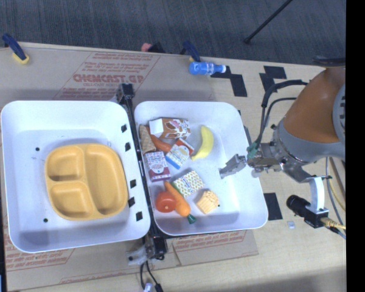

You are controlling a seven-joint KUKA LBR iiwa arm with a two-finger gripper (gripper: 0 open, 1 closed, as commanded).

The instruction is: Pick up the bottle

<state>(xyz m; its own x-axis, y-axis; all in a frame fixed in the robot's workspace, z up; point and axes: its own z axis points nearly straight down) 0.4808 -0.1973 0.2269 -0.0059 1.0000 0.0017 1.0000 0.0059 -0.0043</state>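
One bottle (205, 69) on bench beyond right bin (246, 202), fingers (232, 165) well apart

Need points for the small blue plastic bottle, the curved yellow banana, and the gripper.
small blue plastic bottle (201, 68), camera view, middle of its body, on the bench beyond the right bin
curved yellow banana (204, 143), camera view, middle of its curve, in the right bin
gripper (230, 166), camera view, at its fingertips

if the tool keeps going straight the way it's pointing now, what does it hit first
The tool points left across the right bin. Going straight on, it would probably meet the patterned block first, just below the banana. Its height above the bin is unclear, so it might pass over.
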